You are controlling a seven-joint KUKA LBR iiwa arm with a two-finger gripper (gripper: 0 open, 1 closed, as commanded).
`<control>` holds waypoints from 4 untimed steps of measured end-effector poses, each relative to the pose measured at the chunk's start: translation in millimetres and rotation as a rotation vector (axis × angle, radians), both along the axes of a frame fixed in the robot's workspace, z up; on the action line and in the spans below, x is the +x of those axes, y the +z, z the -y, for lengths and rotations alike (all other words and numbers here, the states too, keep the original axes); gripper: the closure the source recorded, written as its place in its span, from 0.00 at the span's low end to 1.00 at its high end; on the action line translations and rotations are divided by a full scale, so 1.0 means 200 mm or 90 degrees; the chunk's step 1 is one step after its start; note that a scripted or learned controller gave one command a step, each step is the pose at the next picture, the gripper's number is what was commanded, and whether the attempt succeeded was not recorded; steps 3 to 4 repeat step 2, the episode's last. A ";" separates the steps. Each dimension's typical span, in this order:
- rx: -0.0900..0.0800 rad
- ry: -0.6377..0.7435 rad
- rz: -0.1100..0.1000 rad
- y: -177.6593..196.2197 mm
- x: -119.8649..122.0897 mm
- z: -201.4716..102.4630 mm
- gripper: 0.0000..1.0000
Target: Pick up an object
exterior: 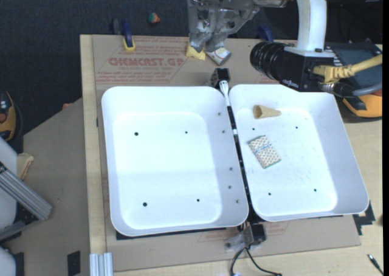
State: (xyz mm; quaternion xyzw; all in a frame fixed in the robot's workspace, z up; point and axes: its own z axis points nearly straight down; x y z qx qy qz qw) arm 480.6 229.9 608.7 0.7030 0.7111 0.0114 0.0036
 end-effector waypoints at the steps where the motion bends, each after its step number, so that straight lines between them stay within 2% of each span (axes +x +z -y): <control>1: 0.000 0.000 -0.001 0.00 0.00 0.00 0.00; 2: 0.001 0.001 0.002 0.05 0.00 0.00 1.00; 4: 0.001 0.001 0.002 0.05 0.00 0.00 1.00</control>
